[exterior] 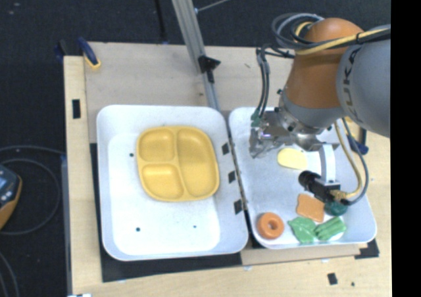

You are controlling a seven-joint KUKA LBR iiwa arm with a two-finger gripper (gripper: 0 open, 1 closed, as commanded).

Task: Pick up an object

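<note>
Clutter lines the near rim of the right bin (268, 185): an orange ring (270, 225) at the corner, green pieces (317, 229) beside it, an orange slab (310, 207) just behind. Farther in, a pale yellow piece (291, 158) lies beside the tool (262, 144), which hangs over bare floor by the dividing wall; how far it is open cannot be told. In the left bin (164, 227), a yellow divided plate (177, 162) leaves the near side free.

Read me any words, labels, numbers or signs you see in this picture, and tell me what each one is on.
Dark lettering on the arm's grey link: blurred and slanted, not readable.
No text shows on the yellow plate, the left bin or the right bin.
</note>
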